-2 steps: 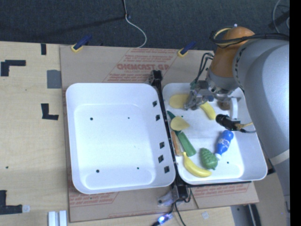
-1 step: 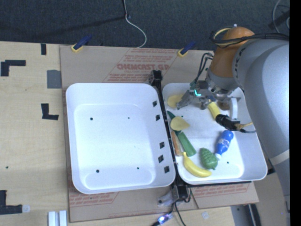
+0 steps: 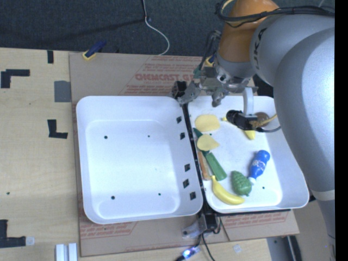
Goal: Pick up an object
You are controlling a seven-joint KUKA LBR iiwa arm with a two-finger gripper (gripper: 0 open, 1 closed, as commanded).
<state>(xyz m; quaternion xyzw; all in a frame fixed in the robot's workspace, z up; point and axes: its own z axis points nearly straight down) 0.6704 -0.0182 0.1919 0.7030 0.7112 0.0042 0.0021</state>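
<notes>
The gripper point(image 3: 217, 94) hangs over the upper edge of the right bin point(image 3: 288, 194), its state impossible to tell because the wrist hardware hides it. The objects lie in that bin at centre-right of the frame: yellow banana point(image 3: 226, 193), green cucumber point(image 3: 215, 166), blue bottle point(image 3: 259, 164). The arm point(image 3: 304, 80) cuts off the bin's right side.

Brown cardboard sheet point(image 3: 163, 72) covers a pale wooden bench point(image 3: 32, 145); dark carpet point(image 3: 81, 10) lies beyond, crossed by a white cable point(image 3: 157, 34).
</notes>
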